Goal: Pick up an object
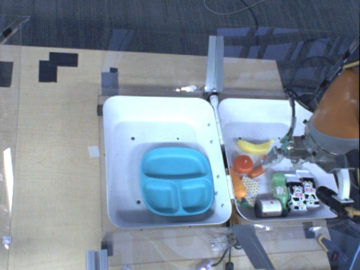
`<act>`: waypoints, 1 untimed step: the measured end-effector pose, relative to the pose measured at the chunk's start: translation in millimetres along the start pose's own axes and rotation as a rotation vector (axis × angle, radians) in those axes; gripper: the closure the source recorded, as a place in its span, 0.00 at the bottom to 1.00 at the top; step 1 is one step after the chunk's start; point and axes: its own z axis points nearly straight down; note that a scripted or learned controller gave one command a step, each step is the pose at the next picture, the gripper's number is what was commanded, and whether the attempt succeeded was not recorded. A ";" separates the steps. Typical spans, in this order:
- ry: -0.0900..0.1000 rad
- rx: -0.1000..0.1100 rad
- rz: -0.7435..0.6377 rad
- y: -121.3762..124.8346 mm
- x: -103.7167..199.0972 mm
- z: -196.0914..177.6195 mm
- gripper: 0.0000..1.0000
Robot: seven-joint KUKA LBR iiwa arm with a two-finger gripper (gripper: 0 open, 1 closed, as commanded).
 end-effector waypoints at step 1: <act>-0.001 -0.004 -0.043 -6.0 -74.7 2.9 0.00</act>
